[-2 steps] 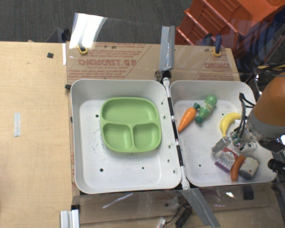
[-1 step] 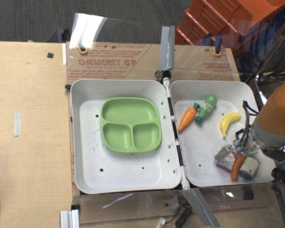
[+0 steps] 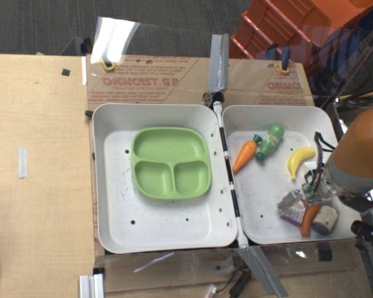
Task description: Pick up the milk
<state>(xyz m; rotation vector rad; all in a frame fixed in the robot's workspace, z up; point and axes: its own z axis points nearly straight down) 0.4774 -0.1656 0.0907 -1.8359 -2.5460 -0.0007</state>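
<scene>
You're at the approach — the gripper [image 3: 312,192] hangs over the milk [image 3: 293,208], lower right; finger state I cannot tell — descend next.

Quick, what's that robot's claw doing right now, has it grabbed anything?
Claw: it is low in the right white bin, over a small purple-and-white carton. Whether it is open, closed or holding anything cannot be told.

One fixed camera looks down at a slant from above the bench [image 3: 37,166], taking in both white bins [image 3: 105,166] side by side at middling range, with the arm [image 3: 360,154] entering from the right.
</scene>
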